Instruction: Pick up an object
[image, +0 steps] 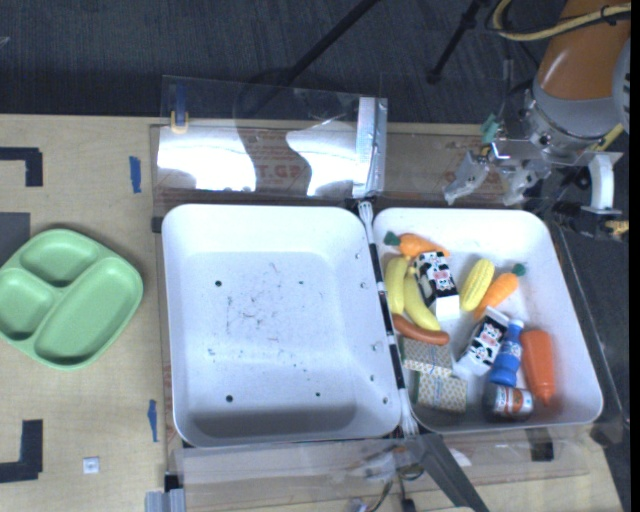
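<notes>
The right bin (560, 255) holds a jumble of toy food. A yellow banana (403, 290) lies over a sausage (421, 329) at the left side, beside a cow-patterned carton (435, 275). A corn cob (477, 283) and a small carrot (501, 289) lie in the middle. Nearer the front are a second cow carton (486, 341), a blue bottle (508, 361), a large orange carrot (539, 365), a can (511, 403) and a patterned box (440, 386). My gripper (492, 185) hangs above the bench behind the right bin's far edge, open, with nothing between its fingers.
The left bin (270, 310) adjoins the right one along a shared wall. A green divided plate (65, 297) rests on the bench at far left. A clear plastic sheet with a metal upright (368, 145) stands behind the left bin.
</notes>
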